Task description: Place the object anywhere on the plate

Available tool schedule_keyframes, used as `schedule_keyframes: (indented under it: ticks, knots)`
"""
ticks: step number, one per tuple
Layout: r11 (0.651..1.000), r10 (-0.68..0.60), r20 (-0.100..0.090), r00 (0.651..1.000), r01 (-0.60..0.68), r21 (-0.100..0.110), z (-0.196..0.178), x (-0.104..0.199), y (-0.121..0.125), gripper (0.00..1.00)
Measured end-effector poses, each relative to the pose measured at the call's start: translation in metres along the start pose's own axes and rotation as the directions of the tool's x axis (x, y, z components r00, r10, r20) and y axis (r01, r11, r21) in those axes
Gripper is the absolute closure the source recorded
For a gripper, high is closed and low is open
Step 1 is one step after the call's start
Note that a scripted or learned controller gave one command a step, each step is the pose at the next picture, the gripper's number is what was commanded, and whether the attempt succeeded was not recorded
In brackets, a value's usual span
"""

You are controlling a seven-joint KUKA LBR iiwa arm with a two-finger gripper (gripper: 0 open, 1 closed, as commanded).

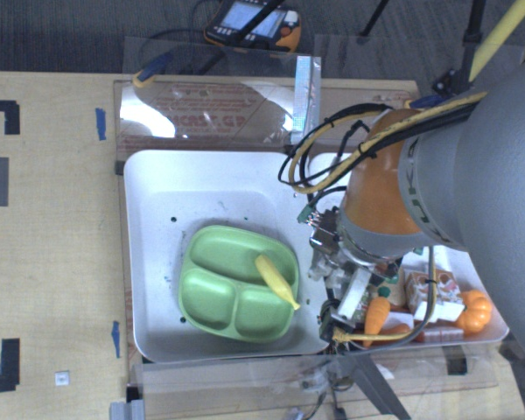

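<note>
One two-finger gripper (pixel 343 303) hangs low over the seam where the two shallow white bins meet, under the orange band (pixel 381 191) of the grey arm (pixel 472 164). You cannot tell from this view whether it is released or clenched; the wrist hardware and the black-and-yellow cables (pixel 332 147) mask it. Nothing can be confirmed in its grasp.

Just beside the gripper, on its right-bin side, lies a small orange toy carrot (pixel 377 315), tip angled toward the near wall. Judge it as close to the tool, not as held.

Next outward, to the gripper's other side, a green plastic divided plate (pixel 212 294) sits flat in the left white bin (pixel 157 199). A yellow toy banana (pixel 276 280) rests on it, lying across a divider ridge near the plate's arm-side rim. If the banana is the task's object, treat placement as likely done: it is supported by the plate and apart from the gripper. The ridge and raised rim probably keep it from rolling off.

Farther out, the right white bin (pixel 490 331) holds a round orange toy fruit (pixel 475 313) and a printed red-and-white package (pixel 420 287). Its print is too small to read.

Beyond the bins, a black handheld pendant (pixel 249 20) shows a lit screen; no text is legible
</note>
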State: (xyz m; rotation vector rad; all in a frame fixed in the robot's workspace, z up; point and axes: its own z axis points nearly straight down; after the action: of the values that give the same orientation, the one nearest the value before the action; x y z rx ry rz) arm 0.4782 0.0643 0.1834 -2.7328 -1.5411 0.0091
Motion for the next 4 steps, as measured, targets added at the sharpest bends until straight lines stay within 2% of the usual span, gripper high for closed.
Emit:
schedule_keyframes:
  ticks: [1,2,3,4]
  knots:
    - [0.997,0.076,-0.001,0.997,-0.076,-0.001,0.063,0.062,-0.037,1.0]
    - [0.997,0.077,0.004,0.997,-0.077,0.004,0.063,0.06,-0.038,0.0]
    - [0.999,0.047,-0.023,0.999,-0.047,-0.022,0.079,0.13,0.009,0.0]
    - [0.999,0.047,-0.024,0.999,-0.047,-0.023,0.079,0.13,0.009,0.0]
